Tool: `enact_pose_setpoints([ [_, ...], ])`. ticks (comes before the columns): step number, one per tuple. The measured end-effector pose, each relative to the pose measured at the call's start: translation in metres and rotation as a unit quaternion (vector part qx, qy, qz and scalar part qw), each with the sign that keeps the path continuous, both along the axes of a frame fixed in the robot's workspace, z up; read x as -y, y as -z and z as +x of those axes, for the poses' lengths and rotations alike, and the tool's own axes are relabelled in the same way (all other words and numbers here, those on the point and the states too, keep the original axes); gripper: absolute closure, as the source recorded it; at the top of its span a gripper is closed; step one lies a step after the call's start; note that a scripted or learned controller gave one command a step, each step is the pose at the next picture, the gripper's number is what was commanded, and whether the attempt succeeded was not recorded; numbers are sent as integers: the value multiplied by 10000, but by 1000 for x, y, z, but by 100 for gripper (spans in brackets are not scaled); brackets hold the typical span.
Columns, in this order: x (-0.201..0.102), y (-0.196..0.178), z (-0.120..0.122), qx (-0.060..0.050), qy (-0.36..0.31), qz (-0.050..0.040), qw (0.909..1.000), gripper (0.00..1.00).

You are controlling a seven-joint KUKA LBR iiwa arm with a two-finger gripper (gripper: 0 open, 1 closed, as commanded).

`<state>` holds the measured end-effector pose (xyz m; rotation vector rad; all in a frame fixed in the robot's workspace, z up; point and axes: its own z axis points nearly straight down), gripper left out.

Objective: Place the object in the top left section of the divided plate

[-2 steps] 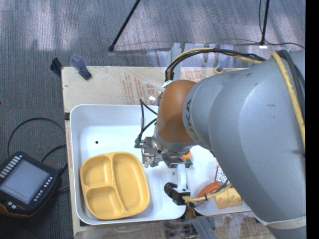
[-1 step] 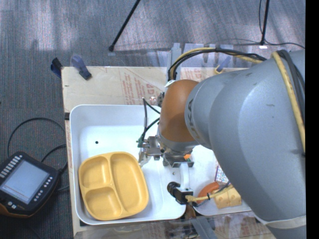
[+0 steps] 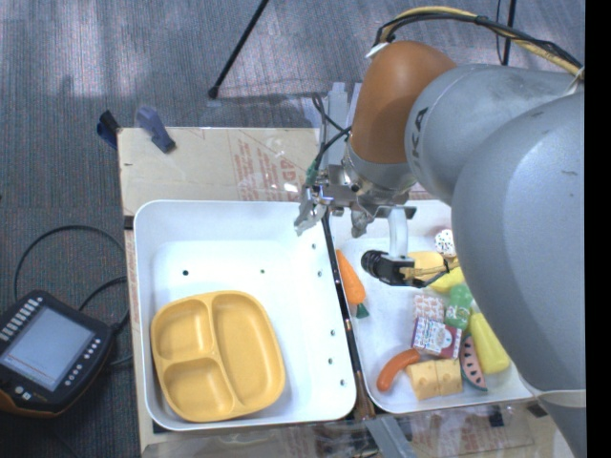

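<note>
A yellow divided plate (image 3: 218,354) lies in the left white bin (image 3: 239,232), towards its near left corner, with nothing in its three sections. My gripper (image 3: 332,218) hangs over the rim between the two bins, near their far end. It is open, with nothing between its fingers. An orange toy carrot (image 3: 350,282) lies just below it, along the left wall of the right bin (image 3: 382,404). Further right lie several toy foods: a red sausage (image 3: 396,368), a cheese block (image 3: 434,378), a small carton (image 3: 434,333), a watermelon slice (image 3: 472,370) and a yellow piece (image 3: 488,344).
The arm's large grey body covers the right bin's far and right sides. A cardboard sheet (image 3: 220,165) lies behind the left bin. A teach pendant (image 3: 43,346) sits on the floor at the left, and a tripod leg (image 3: 246,36) crosses the floor at the back.
</note>
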<state>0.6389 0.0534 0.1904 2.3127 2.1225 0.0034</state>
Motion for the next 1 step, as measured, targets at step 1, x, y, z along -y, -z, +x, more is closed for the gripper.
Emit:
enact_pose_setpoints([
  [1, -95, 30, -12, -65, -73, 1, 10000, 0],
])
